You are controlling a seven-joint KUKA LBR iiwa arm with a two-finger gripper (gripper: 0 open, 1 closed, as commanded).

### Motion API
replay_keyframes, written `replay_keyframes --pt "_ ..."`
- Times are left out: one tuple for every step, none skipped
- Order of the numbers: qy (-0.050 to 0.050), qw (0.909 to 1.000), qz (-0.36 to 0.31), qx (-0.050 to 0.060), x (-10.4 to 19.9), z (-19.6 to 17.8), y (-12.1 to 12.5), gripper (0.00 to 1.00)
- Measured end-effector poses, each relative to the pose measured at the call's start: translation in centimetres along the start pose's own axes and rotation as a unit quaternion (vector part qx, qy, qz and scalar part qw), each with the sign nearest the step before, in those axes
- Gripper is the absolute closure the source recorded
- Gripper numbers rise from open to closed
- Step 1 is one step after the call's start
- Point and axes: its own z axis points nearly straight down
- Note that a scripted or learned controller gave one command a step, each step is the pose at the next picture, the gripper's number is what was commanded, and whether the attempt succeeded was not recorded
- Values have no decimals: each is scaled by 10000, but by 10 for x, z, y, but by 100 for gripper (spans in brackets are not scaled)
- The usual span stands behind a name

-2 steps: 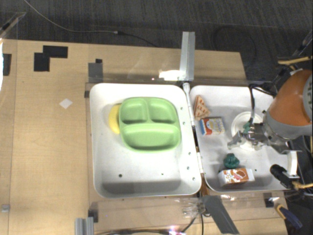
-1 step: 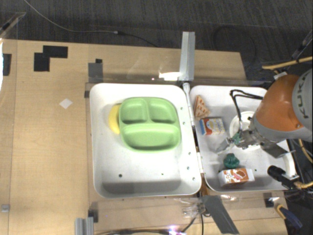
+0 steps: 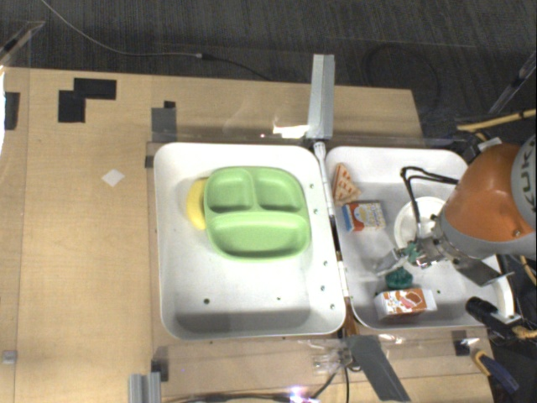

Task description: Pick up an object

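In the right bin [image 3: 362, 309] my gripper [image 3: 409, 260] hangs low below the orange band of the arm [image 3: 491, 208]. A small green object [image 3: 399, 277] lies right under its tip; whether they touch is unclear. Just in front stands a red and white carton [image 3: 405, 301]. Farther back lie a small white and blue box [image 3: 363, 217] and a pizza-slice toy [image 3: 344, 183]. A white round dish [image 3: 417, 218] is partly hidden by the arm.
The left bin [image 3: 243, 309] holds a green divided plate [image 3: 254, 211] with a yellow object [image 3: 195, 205] sticking out from under its left edge. A metal post [image 3: 321, 95] stands behind the wall between the bins.
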Motion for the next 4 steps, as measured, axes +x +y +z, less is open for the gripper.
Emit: replay_keyframes --pt "-30 10000 8 -36 -2 -12 3 100" --pt "18 9996 270 30 -48 0 -12 100" --pt "31 9996 263 44 -47 2 -12 0" --pt "78 9966 -816 112 -96 -129 46 0"
